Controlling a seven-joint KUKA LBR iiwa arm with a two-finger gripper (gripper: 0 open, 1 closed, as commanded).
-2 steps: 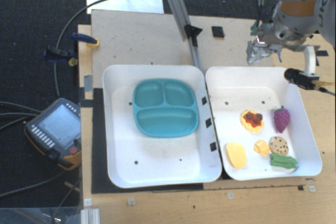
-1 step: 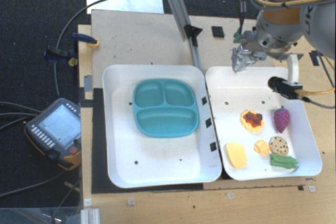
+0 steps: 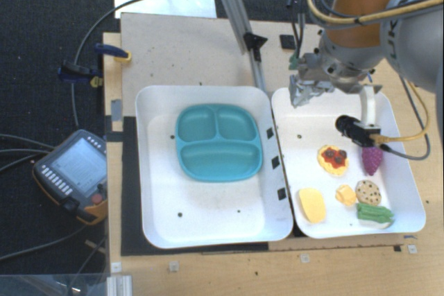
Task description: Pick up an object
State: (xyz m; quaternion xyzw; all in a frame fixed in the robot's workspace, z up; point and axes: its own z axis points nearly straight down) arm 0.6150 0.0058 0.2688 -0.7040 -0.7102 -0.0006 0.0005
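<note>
We see toy food (image 3: 312, 205) at the right bin's (image 3: 295, 149) near edge; our gripper (image 3: 303, 93) hovers above its far corner, whether spread we cannot tell.

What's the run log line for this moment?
gripper: above right bin far edge, holding nothing | toy food: untouched | teal plate: left bin

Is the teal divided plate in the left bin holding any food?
Empty: all three compartments of the teal plate show bare teal; the toy food lies in the right bin.
</note>
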